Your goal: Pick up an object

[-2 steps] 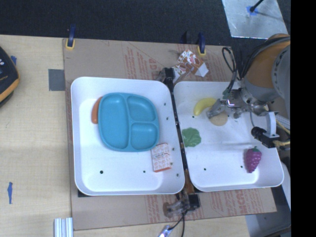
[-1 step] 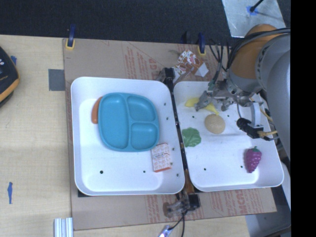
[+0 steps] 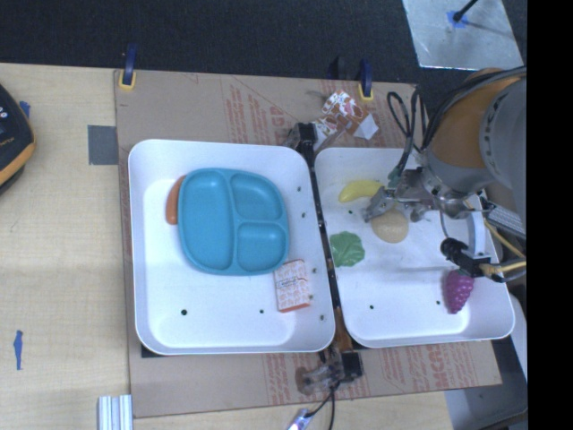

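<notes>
The wooden counter carries two shallow white plastic bins side by side on a brown cardboard sheet. The left bin holds a blue three-compartment plastic tray towards its far side, with an orange sausage-shaped toy tucked touching the tray's left edge, and a small printed packet near the bin's near right corner. The grey arm with its orange band reaches over the right bin. Its end effector hangs low at the far side, just over a round beige lump; how far it is open, I cannot tell. A yellow banana-like piece lies just beside it, a green leafy toy near the left wall, and a purple grape bunch at the right.
</notes>
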Robot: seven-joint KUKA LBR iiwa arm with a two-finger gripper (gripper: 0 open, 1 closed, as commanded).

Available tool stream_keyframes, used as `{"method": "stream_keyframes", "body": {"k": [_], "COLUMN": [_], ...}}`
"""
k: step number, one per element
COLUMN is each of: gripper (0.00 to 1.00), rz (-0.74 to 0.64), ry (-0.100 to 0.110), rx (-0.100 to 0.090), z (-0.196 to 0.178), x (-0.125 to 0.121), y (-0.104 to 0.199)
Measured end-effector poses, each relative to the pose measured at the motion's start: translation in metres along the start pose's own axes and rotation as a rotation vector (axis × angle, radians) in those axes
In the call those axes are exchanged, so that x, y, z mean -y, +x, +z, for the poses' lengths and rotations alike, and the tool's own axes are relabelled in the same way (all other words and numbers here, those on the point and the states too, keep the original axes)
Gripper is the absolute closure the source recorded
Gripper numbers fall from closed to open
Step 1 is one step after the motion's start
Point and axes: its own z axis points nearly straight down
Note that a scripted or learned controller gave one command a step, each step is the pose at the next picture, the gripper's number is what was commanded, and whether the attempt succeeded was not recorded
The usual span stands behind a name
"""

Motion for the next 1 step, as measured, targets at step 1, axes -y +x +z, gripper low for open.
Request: {"method": "stream_keyframes", "body": {"k": [1], "gripper": [1.0], "rz": [-0.003], "ry": [-0.004], "rx": [0.0], "z": [-0.0131], "x": [-0.0021], "y": [-0.0004]}}
